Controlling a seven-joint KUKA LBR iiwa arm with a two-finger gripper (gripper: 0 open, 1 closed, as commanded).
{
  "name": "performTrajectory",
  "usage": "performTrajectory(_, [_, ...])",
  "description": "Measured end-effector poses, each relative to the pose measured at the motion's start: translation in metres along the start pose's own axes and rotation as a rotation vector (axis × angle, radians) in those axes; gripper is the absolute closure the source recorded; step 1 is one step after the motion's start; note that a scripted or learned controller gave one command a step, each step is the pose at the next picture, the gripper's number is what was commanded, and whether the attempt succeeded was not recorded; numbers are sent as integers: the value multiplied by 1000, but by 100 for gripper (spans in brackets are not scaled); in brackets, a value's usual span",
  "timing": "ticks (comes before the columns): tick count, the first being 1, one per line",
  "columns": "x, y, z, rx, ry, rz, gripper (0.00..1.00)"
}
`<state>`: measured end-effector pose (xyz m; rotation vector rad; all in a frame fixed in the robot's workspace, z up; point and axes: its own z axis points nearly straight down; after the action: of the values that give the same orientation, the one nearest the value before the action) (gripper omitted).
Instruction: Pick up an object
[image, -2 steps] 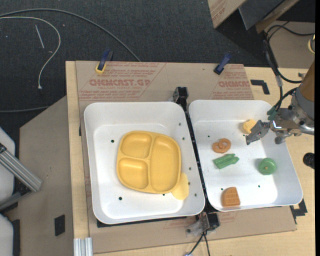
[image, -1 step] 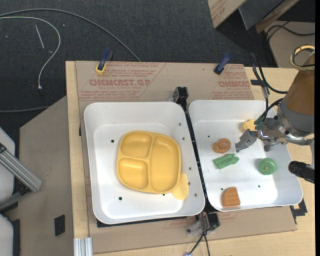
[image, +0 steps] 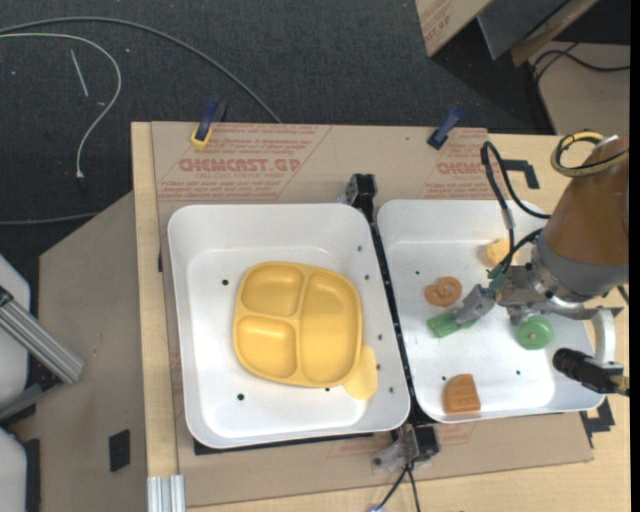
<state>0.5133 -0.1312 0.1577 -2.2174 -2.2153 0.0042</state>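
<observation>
1. My jaws (image: 478, 303) sit low in the right bin (image: 420, 385); can't tell if open or closed, nor if gripping anything.
2. Green piece (image: 444, 322) touching jaws on left.
3. Swirl cookie (image: 442, 292) just up-left.
4. Orange biscuit (image: 461, 393) below.
5. Green round thing (image: 533, 332) to the right.
6. Yellow divided plate (image: 297, 323) far left, in other bin (image: 200, 400).

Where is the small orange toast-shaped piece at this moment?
The orange toast-shaped piece lies in the right bin, near its front edge, below the green piece and the orange spiral piece.
</observation>
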Motion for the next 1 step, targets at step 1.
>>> performTrajectory(1, [-7,5,57,0,0,0,0])
